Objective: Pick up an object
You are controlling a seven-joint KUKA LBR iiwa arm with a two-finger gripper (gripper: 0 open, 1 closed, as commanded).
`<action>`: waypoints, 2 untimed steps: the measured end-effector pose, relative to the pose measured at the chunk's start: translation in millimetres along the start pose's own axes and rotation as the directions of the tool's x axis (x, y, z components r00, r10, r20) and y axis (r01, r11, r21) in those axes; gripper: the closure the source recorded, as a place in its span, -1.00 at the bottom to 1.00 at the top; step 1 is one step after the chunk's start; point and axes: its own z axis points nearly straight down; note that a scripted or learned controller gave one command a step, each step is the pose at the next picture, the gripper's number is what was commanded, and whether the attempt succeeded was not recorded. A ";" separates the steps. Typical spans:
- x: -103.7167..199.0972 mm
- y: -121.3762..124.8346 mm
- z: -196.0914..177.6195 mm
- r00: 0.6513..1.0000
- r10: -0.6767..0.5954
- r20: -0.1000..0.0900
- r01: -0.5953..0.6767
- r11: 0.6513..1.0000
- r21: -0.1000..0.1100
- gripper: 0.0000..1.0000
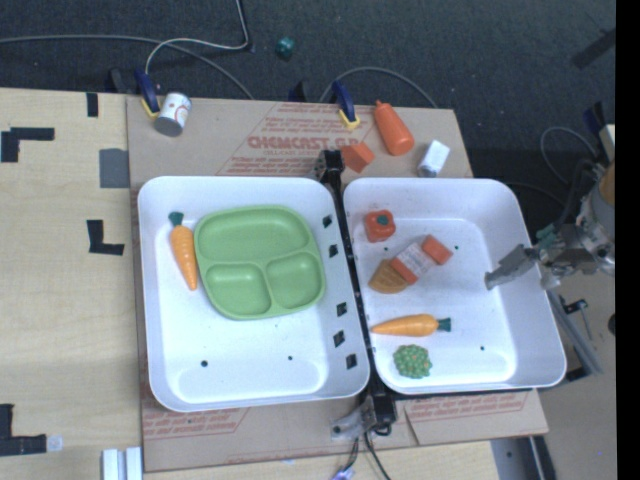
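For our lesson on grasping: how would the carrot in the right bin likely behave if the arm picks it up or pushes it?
The carrot looks like moulded plastic, so probably stiff and light. Its rounded, tapered body lies flat on the bin floor, so a sideways push may roll or swing it. The smooth skin might slip from a pinch near the thin end; gripping the thick middle seems safer.

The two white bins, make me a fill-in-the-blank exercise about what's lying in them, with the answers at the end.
1. The green divided plastic plate lies in the ____ white bin.
2. Touching that plate's left edge lies a small orange toy ____.
3. In the right white bin, the bumpy green toy broccoli lies just below a second orange toy ____.
4. The grey two-finger gripper hangs over the ____ bin, near its right wall.

Missing words: left; carrot; carrot; right.
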 end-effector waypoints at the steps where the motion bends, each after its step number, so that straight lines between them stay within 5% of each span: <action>1: 56.5 0.0 152.6 1.000 -0.002 -0.004 0.002 1.000 -0.011 -1.00; 2: 95.0 74.4 165.7 1.000 -0.002 0.000 0.002 1.000 -0.008 -1.00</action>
